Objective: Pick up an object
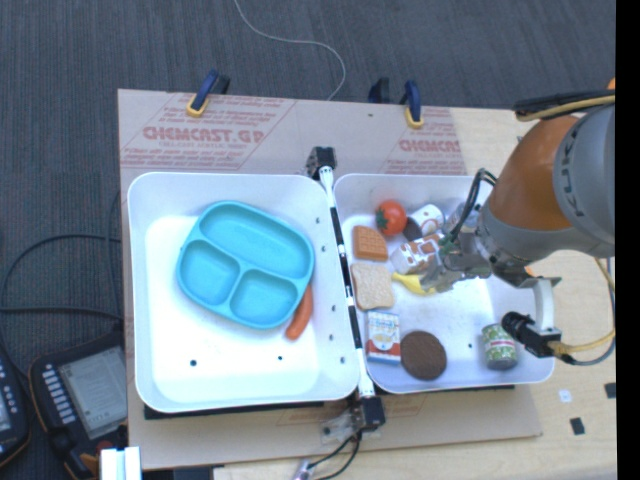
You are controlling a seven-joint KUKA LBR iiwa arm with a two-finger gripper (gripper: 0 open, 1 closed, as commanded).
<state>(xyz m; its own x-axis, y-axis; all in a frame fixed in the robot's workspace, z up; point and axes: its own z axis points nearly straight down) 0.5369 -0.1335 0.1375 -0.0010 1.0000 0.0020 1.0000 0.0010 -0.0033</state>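
Two white bins sit side by side: the left bin (160, 368) and the right bin (520, 373). One blue divided plate (245, 265). One carrot (299, 315). One tomato (391, 216), one waffle (369, 244), one bread slice (374, 286), one carton (383, 334), one brown patty (423, 354), one can (499, 346). Perhaps one banana (412, 283), partly hidden.
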